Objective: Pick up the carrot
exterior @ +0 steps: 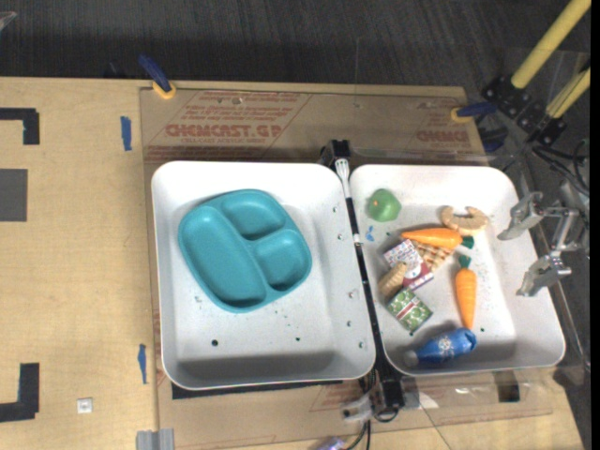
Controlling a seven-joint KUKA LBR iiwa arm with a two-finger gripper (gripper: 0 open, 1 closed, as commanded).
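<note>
Nearest the camera, a blue bottle (442, 346) lies in the right bin (539, 331); just beyond it the carrot (466, 292) sits untouched. At the right edge the gripper (536, 247) hovers, fingers spread wide and holding nothing. A teal plate (244, 248) occupies the left bin (178, 345).

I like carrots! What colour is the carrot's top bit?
The carrot is orange with a green top, seen in the camera view, in the right bin.
</note>
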